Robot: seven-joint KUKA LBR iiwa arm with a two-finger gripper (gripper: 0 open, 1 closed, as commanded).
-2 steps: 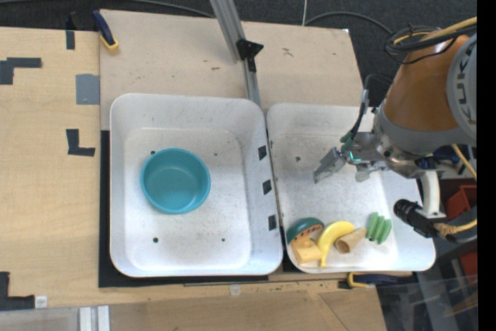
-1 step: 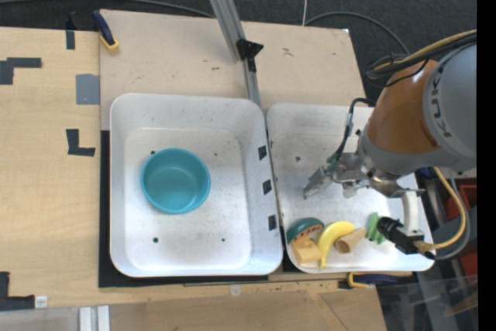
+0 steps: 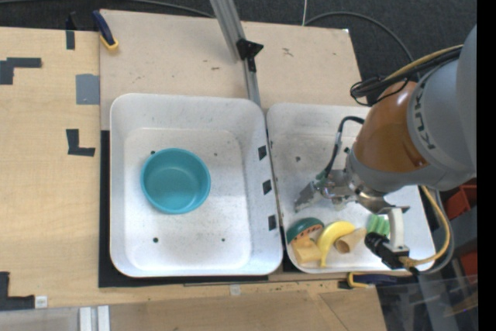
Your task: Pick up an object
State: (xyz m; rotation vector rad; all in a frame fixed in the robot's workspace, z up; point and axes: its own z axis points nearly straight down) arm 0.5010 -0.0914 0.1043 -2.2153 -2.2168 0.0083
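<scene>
Wooden counter [image 3: 46, 167] carries two shallow white bins side by side; grey metal post [image 3: 225, 4] slants in from the top, ending near the seam between them. Left bin [image 3: 124, 120] holds one teal bowl [image 3: 176, 181], upright, well apart from the arm. Right bin [image 3: 298, 128] holds the clutter, all bunched along its near edge: a yellow banana [image 3: 335, 235], a tan wedge-like piece [image 3: 308, 249] touching it on the left, a green-rimmed round item [image 3: 304, 228] just above that, and a small green object [image 3: 377, 225] to the banana's right. Arm enters from the right, orange wrist band over the right bin. Jaws [image 3: 314, 192] point down and left, metal tips just above the green-rimmed item; whether they are apart or together cannot be read at this angle, and nothing is seen between them. Key relation: the nearest candidates lie just toward the near edge of the bin from the jaws, with the banana slightly to their right. Banana's long axis runs roughly diagonal, curving from upper right to lower left. Judgement: a short drop toward the near edge would meet the pile; crowding makes a clean single grasp doubtful.
</scene>
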